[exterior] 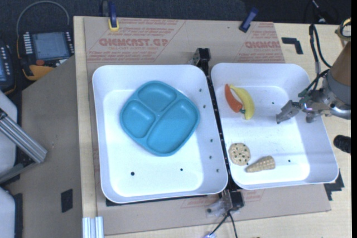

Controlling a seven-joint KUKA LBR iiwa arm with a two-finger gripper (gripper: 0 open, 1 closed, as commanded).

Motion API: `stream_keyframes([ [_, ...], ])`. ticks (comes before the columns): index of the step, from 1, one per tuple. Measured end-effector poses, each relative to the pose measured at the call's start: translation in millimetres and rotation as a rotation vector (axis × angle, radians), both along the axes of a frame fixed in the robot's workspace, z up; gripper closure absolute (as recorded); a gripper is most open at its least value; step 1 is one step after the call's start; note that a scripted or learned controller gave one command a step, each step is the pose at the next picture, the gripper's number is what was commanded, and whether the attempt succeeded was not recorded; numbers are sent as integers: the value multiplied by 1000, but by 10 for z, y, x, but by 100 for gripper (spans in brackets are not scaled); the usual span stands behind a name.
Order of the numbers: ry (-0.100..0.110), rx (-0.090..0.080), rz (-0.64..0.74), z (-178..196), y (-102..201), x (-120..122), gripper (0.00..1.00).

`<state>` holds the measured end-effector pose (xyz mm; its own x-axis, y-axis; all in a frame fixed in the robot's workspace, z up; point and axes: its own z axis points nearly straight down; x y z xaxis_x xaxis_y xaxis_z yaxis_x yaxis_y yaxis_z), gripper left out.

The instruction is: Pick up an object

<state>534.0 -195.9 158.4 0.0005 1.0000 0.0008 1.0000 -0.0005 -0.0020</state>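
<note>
**The arm by the right-hand bin**

What shows of the arm (341,72) over the right bin's (268,178) far edge is a rounded body, tan-orange at the top and grey lower down. Black cables (317,56) loop beside it, just above that bin's right corner. Its gripper (293,111) is grey metal with slim, angular fingers (285,112), and a darker block sits behind them, towards the bin's right wall
</note>
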Motion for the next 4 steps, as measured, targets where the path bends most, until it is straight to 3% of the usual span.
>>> stream_keyframes([
  [1,5,3,1,-611,84,-18,0],
  [2,-3,-2,0,-468,71,0,100],
  [3,-4,-2,0,6,94,-89,100],
  [4,-9,-5,1,543,0,-19,100],
])
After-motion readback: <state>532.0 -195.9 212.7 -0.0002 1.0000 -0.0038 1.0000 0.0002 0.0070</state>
